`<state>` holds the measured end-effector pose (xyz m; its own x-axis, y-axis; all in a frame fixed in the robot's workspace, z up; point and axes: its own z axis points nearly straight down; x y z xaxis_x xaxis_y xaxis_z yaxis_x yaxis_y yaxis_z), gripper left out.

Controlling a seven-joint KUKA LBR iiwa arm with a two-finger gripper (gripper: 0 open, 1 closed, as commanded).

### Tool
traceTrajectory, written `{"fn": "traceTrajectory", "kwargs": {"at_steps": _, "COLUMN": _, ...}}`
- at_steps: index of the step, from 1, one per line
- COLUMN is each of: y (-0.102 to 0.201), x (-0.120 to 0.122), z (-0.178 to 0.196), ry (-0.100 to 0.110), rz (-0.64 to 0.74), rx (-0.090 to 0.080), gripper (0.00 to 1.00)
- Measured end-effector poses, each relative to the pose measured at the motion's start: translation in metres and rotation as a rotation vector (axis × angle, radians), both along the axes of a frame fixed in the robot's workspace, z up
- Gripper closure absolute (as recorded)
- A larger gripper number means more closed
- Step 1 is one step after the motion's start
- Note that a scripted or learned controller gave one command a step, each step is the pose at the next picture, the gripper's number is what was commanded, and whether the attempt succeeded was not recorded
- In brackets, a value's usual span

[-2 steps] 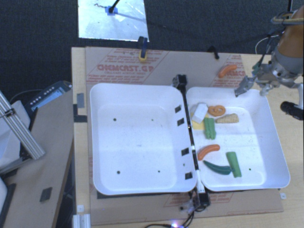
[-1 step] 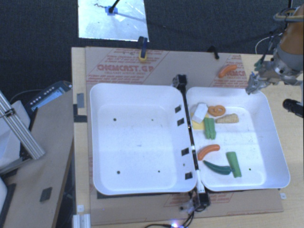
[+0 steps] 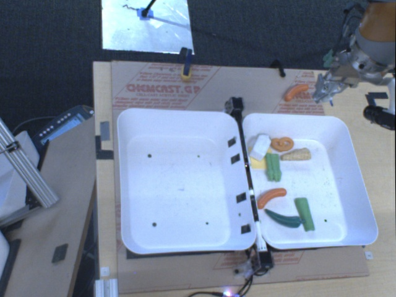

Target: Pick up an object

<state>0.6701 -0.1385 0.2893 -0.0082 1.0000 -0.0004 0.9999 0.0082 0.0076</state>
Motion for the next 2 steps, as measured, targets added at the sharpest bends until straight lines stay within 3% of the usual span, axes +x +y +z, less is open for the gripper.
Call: {"fn": "traceTrajectory", "kwargs": {"at_steps": 2, "y": 0.177, "x": -0.002, "z": 0.102, "ry": -0.001, "rz": 0.005, "rx": 0.004, "gripper": 1.00}}
